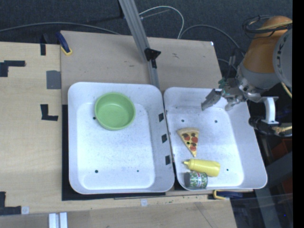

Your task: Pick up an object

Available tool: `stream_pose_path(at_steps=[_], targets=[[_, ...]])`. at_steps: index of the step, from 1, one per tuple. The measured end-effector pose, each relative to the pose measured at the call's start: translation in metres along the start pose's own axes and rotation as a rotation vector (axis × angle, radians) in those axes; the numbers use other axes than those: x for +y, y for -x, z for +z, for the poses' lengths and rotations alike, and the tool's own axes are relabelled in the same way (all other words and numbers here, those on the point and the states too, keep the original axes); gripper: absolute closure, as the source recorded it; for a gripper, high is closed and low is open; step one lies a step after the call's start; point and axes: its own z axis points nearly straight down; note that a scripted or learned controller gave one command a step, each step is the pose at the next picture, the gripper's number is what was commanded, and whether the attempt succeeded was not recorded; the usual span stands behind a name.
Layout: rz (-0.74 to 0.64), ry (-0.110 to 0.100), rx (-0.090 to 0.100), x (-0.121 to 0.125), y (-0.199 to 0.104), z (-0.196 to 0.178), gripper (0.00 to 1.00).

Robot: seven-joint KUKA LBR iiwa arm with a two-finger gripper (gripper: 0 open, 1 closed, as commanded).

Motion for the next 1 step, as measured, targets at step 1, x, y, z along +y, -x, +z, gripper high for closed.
stream_pose_path(at_steps=[1], targets=[[0.000, 0.000, 0.000, 0.0000, 0.0000, 0.0000, 0.00]])
